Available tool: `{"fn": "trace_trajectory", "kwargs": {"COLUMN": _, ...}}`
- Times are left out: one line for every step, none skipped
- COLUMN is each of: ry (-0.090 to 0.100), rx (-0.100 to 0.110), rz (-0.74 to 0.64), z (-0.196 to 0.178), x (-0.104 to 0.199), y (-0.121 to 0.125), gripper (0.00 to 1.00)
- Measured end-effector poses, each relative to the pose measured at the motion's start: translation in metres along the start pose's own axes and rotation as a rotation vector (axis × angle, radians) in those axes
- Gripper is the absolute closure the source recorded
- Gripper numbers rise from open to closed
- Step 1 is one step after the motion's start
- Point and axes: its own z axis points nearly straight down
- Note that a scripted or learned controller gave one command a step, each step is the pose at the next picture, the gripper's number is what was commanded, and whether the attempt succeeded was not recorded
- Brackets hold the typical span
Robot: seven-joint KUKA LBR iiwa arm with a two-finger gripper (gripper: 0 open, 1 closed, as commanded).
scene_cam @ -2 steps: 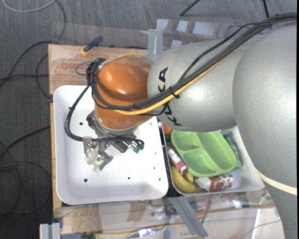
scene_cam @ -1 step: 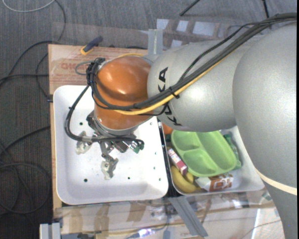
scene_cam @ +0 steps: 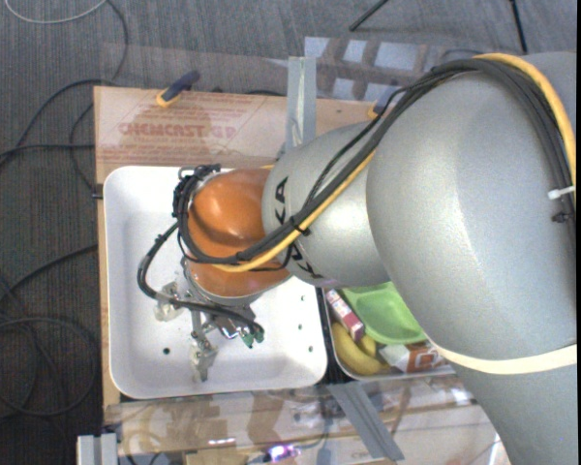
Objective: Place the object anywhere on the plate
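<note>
My gripper [scene_cam: 202, 355] hangs low over the front part of the left white bin [scene_cam: 126, 260], below the orange wrist band [scene_cam: 228, 216]. I see nothing in it from this angle. In the right bin, a green plate [scene_cam: 389, 314] lies partly hidden under the grey arm [scene_cam: 445, 211]. Beside it are a yellow banana [scene_cam: 356, 353], a small red and white box [scene_cam: 343, 311] and an orange and white packet [scene_cam: 421, 359].
The big arm body covers most of the right bin and the back of the left bin. Black cables [scene_cam: 155, 264] loop around the wrist. A cardboard sheet [scene_cam: 174, 129] lies behind the bins. A metal frame edge [scene_cam: 300, 415] runs along the front.
</note>
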Motion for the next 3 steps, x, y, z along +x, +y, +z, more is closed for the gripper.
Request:
{"fn": "trace_trajectory", "kwargs": {"ry": -0.002, "rx": 0.002, "rz": 0.157, "z": 0.000, "x": -0.011, "y": 0.021, "gripper": 0.00}}
{"fn": "trace_trajectory", "kwargs": {"ry": -0.005, "rx": 0.002, "rz": 0.156, "z": -0.010, "x": -0.012, "y": 0.021, "gripper": 1.00}}
{"fn": "trace_trajectory", "kwargs": {"ry": -0.005, "rx": 0.003, "rz": 0.156, "z": -0.010, "x": -0.012, "y": 0.021, "gripper": 0.00}}
